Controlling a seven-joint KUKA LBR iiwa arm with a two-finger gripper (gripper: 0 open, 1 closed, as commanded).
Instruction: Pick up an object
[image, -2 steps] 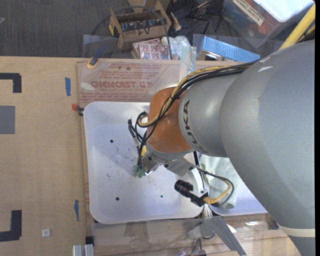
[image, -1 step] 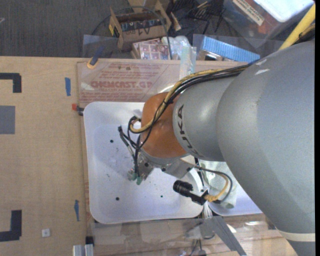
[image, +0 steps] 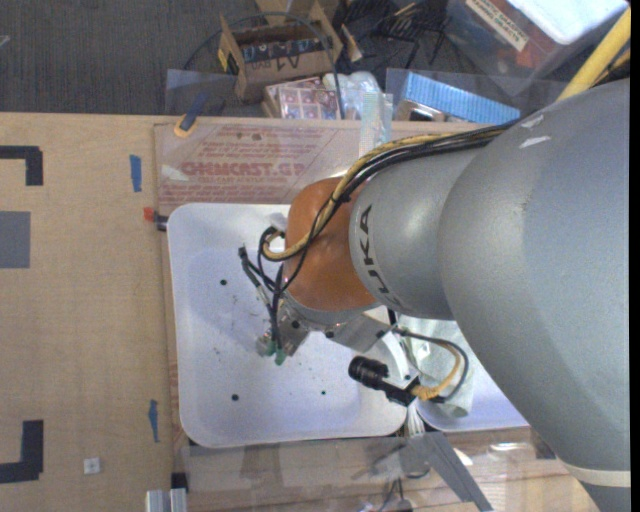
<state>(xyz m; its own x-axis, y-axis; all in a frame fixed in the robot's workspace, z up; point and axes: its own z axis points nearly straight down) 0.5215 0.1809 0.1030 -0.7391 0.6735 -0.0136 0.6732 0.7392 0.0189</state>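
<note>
My gripper (image: 276, 347) hangs low over the middle of the left white bin (image: 200, 260), pointing down at its floor. The grey arm and its orange band (image: 320, 250) cover the bin's right side and most of the right bin. A small green bit shows at the gripper's tip, and I cannot tell whether it belongs to the gripper or is a separate thing. No clear object shows between the tips. A pale, rounded thing (image: 443, 404) lies in the right bin (image: 500, 405), partly hidden under the arm.
Small dark specks (image: 235, 397) dot the left bin's floor. A brown printed cardboard sheet (image: 250, 165) lies behind the bins. Boxes and clutter (image: 300, 90) stand beyond the bench's far edge. Bare wooden bench (image: 80, 300) stretches to the left.
</note>
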